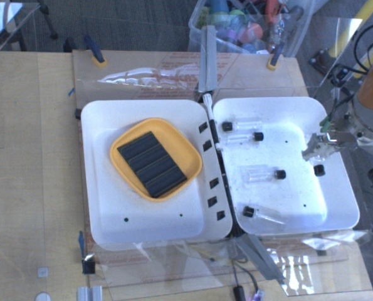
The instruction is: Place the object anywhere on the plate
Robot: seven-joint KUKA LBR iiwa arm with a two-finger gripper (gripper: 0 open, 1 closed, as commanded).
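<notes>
- Resting in the left bin point(98, 168), the yellow plate point(126, 144) carries a dark ribbed block point(152, 163) laid diagonally across its centre.
- Right bin point(336, 193) contains clear vials with black caps, lying flat and apart from one another: one near the top left corner point(239, 126), one beside it point(246, 137), one at centre point(264, 175), one at the lower left point(261, 214).
- Gripper point(316, 149) sits over the right bin's right edge, near a small black item point(319, 170). Finger state: cannot tell; nothing is visibly held.
- Desk point(29, 168) is light wood; a bin of coloured items point(255, 11) stands behind the two bins.
</notes>
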